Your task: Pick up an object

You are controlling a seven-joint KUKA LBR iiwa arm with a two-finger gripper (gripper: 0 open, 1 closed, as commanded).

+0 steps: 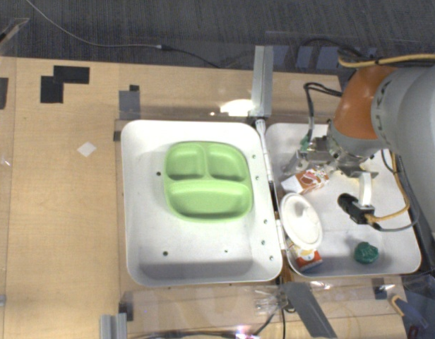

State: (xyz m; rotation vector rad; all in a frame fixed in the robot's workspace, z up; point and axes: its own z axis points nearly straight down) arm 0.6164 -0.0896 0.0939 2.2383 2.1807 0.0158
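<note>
My gripper [315, 162] reaches down into the far left part of the right bin [404, 260], hanging from the grey arm with the orange band [359, 108]. Right under and just in front of it lies a small red and white packet [312, 181]; whether the gripper touches it I cannot tell. A round white lidded cup [301, 219] lies on the bin's left side, with a red and orange item [310, 260] at its near end. A dark green lump [366, 253] rests in the near right corner.
The left bin [143, 253] holds a green divided plate [206, 180] in its middle. A metal post [263, 76] stands behind the wall between the two bins. Black marker patches [62, 82] lie on the wooden bench at the far left.
</note>
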